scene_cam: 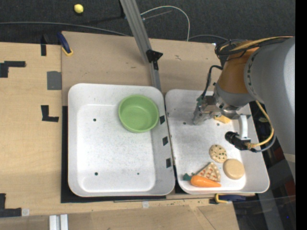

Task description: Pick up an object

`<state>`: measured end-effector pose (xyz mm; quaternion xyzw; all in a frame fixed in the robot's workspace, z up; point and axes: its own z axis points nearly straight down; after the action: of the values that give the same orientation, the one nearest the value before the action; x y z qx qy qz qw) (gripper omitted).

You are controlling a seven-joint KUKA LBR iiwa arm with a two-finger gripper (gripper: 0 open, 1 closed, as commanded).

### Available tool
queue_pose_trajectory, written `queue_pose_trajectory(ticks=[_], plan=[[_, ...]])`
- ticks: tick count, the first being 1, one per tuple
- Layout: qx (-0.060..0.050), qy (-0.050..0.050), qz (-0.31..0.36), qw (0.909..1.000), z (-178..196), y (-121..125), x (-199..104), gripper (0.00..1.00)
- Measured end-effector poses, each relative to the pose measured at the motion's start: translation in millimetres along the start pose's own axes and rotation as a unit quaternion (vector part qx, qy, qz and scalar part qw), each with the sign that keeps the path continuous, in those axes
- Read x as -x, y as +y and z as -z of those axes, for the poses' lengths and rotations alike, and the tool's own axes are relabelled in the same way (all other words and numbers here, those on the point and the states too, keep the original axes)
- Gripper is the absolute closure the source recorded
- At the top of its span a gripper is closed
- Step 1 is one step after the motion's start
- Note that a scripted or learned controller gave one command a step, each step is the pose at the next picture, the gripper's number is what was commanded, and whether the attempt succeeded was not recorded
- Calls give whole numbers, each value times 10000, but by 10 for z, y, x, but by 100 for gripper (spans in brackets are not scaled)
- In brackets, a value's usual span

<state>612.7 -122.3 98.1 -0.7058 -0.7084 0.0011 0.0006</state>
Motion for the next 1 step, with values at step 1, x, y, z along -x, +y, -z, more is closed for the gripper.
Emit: queue_pose_trajectory(ticks=[1], plan=[[28, -2, -13, 10000, 512, -11, 94, 100]])
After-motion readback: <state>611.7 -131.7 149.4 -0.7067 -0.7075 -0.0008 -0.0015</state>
